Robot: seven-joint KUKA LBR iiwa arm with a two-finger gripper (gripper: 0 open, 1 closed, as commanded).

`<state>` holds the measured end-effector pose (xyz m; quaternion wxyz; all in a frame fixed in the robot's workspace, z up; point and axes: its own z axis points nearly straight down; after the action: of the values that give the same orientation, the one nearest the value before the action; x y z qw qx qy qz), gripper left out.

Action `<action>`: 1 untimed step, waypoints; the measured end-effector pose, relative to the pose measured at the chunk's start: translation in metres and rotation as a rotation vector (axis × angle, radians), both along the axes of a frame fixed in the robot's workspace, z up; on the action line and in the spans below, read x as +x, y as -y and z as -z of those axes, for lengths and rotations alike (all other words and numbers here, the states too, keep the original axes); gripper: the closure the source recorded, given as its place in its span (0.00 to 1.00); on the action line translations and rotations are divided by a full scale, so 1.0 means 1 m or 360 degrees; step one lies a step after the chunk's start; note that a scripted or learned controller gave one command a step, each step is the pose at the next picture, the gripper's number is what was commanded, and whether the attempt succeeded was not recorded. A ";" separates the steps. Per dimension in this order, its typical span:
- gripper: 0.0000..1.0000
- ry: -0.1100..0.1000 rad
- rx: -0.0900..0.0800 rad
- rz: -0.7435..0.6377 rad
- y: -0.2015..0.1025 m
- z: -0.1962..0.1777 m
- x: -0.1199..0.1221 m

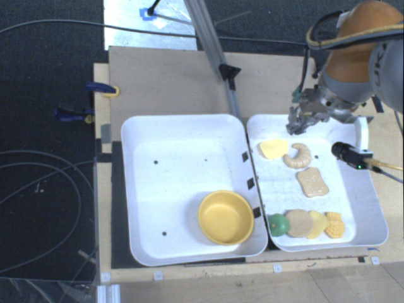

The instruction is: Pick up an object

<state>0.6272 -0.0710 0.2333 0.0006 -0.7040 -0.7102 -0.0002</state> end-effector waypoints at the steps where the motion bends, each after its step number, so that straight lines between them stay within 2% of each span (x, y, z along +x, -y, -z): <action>1: 1.00 0.0000 0.0000 0.0000 -0.038 -0.006 -0.029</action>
<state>0.5980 -0.0327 0.2397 0.0007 -0.7041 -0.7101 -0.0002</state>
